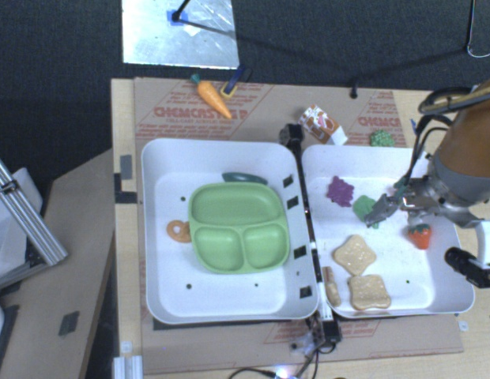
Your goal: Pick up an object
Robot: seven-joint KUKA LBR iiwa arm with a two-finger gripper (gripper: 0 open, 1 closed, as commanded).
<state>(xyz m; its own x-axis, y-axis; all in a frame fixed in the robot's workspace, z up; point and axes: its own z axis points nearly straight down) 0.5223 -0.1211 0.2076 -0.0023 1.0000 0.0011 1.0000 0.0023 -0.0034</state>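
Grey gripper [377, 214] low in the right bin [450, 290], tips beside a green block [363, 206]; jaw state cannot be told. Strawberry [420, 235] lies near.

Both white bins [229, 152] appear smooth plastic with a slight sheen. The green divided plate [237, 226] looks matt plastic. The sheet under the bins [261, 101] appears printed cardboard. The square plate [178, 22] beyond is dull, brushed-looking metal.

Divided plate [233, 231] in left bin [162, 290]; crackers [354, 255] in right bin [446, 298]
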